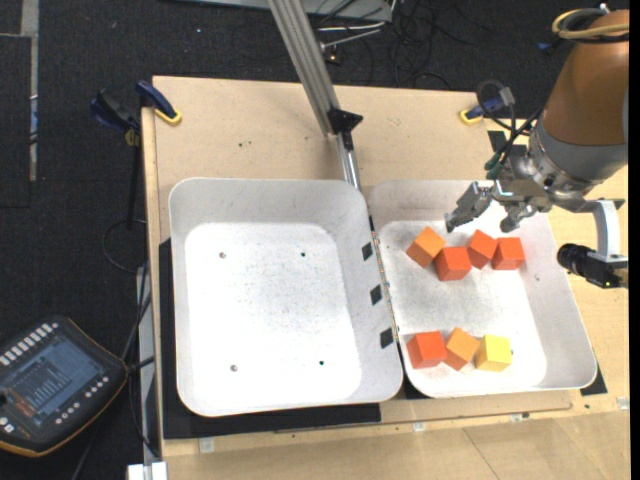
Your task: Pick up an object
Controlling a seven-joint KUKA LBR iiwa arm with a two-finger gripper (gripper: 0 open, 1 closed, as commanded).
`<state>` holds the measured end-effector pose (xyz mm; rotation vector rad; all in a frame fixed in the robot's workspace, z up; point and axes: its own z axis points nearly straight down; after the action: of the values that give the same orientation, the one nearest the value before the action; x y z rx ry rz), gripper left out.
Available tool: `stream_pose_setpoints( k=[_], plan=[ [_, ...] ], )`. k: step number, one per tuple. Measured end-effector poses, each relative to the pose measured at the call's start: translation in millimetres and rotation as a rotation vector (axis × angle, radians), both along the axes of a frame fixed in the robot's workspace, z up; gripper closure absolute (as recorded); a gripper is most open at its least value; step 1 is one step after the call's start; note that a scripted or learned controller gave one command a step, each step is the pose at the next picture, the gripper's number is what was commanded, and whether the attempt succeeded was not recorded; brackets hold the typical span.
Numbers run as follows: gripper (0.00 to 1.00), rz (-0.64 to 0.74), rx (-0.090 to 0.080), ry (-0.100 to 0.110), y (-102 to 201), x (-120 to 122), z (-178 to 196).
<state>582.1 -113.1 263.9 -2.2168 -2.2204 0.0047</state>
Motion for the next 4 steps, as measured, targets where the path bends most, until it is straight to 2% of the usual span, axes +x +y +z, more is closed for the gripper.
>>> stream_pose_setpoints(
  k=[1,3,4],
  plan=[
    [0.0,-0.001,-0.001,-0.005,0,1,3],
    [0.0,-0.003,0.0,0.002,2,-5,-123],
    [0.0,-0.001,-0.006,-0.026,1,1,-141]
  ],
)
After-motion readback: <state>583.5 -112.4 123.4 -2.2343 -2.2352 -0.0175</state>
